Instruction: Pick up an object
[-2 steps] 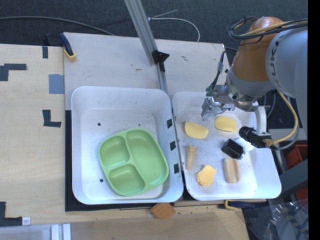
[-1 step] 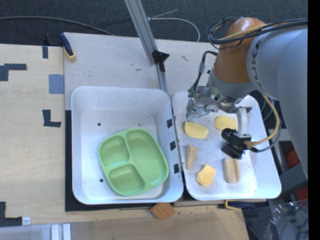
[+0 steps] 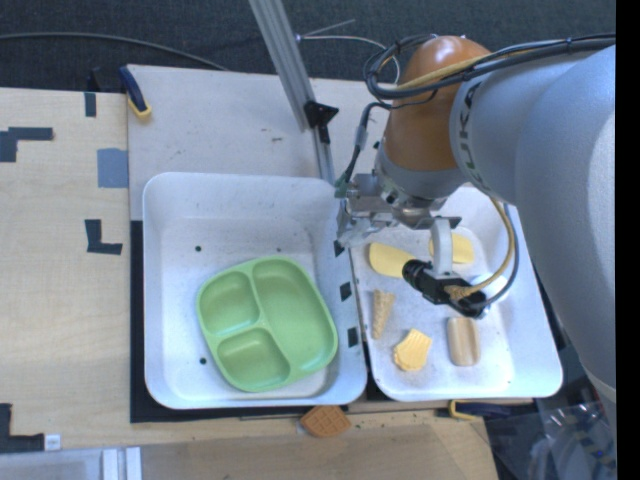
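The tool (image 3: 350,226) hangs low over the wall shared by the two bins, at the corner of the right bin (image 3: 535,363) farthest from the arm's base. Whether it is released or clenched cannot be told, since the wrist covers it from above, and nothing can be seen held in it.

Just beside the tool, on the arm's side, a yellow piece (image 3: 386,260) lies on the floor of the right bin. It is judged the likeliest thing to be picked up. Its long axis runs away from the tool toward the arm, so a short shift that way would be called for before any descent. Its far end is covered by the arm, so its full shape cannot be made out.

A little further from the tool, toward the camera, a tan cone (image 3: 382,312) is laid with its narrow end pointing away from the tool. Beyond it, an orange-yellow chunk (image 3: 412,350) and a tan roll (image 3: 462,340) are set near each other but apart.

On the tool's other side, away from the arm, a green divided plate (image 3: 265,323) is seen flat in the left bin (image 3: 152,268). Farthest from the tool, a small brown waffle-like piece (image 3: 323,421) rests on the tabletop (image 3: 60,268) outside both bins.
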Robot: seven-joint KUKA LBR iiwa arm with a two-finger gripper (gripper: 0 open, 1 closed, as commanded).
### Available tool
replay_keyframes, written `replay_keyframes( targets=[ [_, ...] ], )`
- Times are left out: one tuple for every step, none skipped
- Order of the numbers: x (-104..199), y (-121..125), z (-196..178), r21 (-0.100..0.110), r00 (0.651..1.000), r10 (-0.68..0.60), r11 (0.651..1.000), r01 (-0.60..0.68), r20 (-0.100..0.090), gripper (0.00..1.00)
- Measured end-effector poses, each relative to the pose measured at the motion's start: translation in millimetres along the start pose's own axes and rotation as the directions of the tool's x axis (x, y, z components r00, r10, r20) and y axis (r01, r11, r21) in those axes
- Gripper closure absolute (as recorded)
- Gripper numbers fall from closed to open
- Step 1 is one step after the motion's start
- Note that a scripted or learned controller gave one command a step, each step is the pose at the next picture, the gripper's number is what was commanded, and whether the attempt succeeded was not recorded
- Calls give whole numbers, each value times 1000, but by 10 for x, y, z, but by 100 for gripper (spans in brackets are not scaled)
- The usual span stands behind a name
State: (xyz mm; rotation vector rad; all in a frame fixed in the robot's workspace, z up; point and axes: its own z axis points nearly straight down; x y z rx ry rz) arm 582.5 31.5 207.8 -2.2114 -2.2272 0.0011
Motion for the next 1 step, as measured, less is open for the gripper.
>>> replay_keyframes(
  targets=[
    [513, 126, 28, -1, 1000, -1, 1000, 1, 0, 100]
  ],
)
